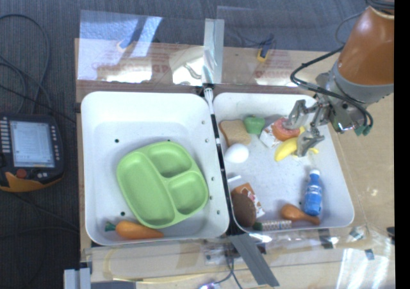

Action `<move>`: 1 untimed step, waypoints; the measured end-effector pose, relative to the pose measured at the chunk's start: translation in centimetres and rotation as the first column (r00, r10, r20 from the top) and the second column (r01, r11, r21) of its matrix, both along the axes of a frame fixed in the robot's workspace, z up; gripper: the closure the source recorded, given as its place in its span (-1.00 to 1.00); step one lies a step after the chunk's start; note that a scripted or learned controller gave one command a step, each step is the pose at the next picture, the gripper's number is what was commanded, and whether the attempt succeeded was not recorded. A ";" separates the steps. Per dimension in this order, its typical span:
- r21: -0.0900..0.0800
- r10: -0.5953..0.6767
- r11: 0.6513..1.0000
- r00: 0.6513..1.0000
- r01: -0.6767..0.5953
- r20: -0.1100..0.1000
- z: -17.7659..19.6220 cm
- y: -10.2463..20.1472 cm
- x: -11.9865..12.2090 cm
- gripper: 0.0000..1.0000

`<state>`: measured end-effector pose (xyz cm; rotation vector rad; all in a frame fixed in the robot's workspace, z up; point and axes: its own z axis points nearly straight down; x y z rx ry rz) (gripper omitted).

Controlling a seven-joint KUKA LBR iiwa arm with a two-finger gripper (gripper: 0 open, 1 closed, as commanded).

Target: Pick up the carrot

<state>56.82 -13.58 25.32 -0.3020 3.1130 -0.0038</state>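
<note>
carrot point(133, 231) being left lying at the left bin's point(96, 121) front edge | gripper point(305, 129) being held apart, unloaded, over the right bin's point(343, 182) back

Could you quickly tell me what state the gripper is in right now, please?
Two-finger gripper: open, holding nothing, above the right white bin, far from the orange carrot.

Even, bright overhead light is cast on the scene. Glare is seen on the clear plastic sheets point(122, 47) behind the bins point(96, 153). Shadows are soft; detail is slightly blurred throughout.
</note>
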 end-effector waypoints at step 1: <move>0.001 0.085 0.996 0.996 -0.085 -0.009 2.1 2.2 4.8 1.00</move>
